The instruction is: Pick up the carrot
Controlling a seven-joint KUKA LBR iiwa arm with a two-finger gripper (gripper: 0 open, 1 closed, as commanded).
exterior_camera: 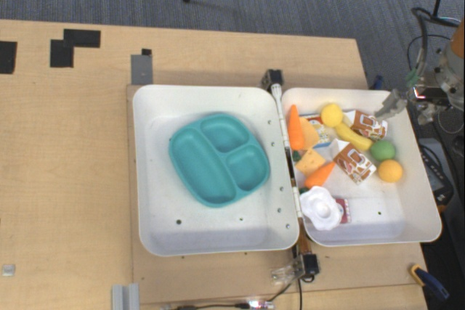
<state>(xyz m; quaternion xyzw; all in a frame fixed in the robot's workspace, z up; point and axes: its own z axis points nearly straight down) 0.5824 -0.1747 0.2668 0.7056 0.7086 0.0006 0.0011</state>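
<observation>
The gripper [386, 104] hangs at the far right edge of the right bin [407, 229], its grey tip slanting down toward the upper right corner of the clutter, just beside a brown-and-white carton [369, 127]; at this size I cannot tell whether it is apart or together, and nothing shows clamped in it. So the grasp is not yet made, and I judge the task to be at its very start: the approach, the closing and the lift all remain. The nearest things to the tip are that carton, a yellow ball [331, 115] and a yellow banana-like piece [352, 136], with a green ball [383, 150] and an orange ball [391, 170] a little lower. The carrot [294, 128] lies well apart from the tip, across the pile at the left wall of the right bin, upright along the divider, its orange point toward the top of the view. A second orange wedge [320, 174] lies lower, near a cheese-like yellow block [310, 160], and could be mistaken for it. A second carton [354, 162] and a white lump [320, 207] sit below. The left bin [156, 229] holds a teal divided plate [219, 158], untouched by the task.
</observation>
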